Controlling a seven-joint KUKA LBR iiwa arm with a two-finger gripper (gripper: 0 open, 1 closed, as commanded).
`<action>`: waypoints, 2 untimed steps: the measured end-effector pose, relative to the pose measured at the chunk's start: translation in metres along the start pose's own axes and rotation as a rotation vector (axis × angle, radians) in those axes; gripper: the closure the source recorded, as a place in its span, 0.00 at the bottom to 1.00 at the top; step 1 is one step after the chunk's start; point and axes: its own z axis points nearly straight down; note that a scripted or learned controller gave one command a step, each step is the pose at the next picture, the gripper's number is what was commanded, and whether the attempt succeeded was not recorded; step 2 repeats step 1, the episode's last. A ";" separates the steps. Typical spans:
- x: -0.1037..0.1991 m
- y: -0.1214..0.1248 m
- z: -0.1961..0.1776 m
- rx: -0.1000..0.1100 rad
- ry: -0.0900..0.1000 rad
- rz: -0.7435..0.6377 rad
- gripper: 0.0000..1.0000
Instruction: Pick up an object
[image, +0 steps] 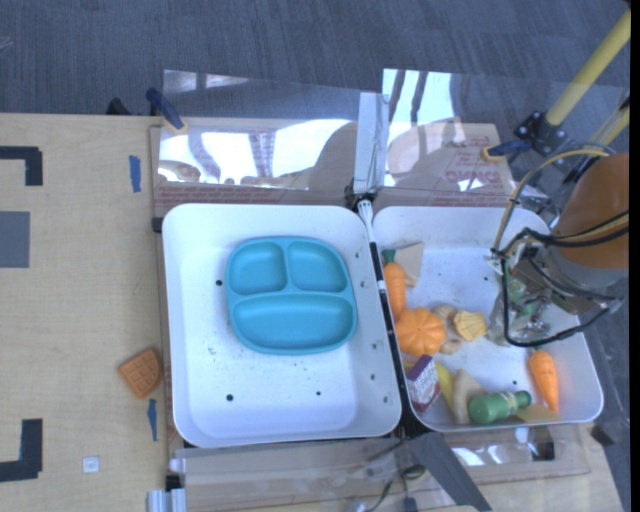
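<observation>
The left bin (200, 400) holds a blue divided plate (291, 294); the right bin (590, 395) holds the loose toy food, heaped toward its left wall and near edge, which leaves its far right part bare for the arm to enter. Pickable items there: a pumpkin (421, 330), a carrot (396, 287) against the divider, a second carrot (544, 377) at the right, a green bottle (497, 405) along the near edge, and a purple packet (423, 383). A waffle (141, 371) lies outside the bins on the bench (70, 300). The arm (600, 215) comes in from the right, its wrist pointing down over the right bin's right side. The gripper (525, 318) sits low, between the pumpkin and the second carrot, touching neither as far as can be seen. Cables and housing hide the tool's working end, so its opening cannot be told, and no item is seen held. Judgement: the pick is not yet made; the second carrot is nearest.
</observation>
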 end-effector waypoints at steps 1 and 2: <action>-0.046 -0.095 0.003 -0.003 -0.001 0.063 1.00; -0.046 -0.095 0.003 -0.003 -0.001 0.063 1.00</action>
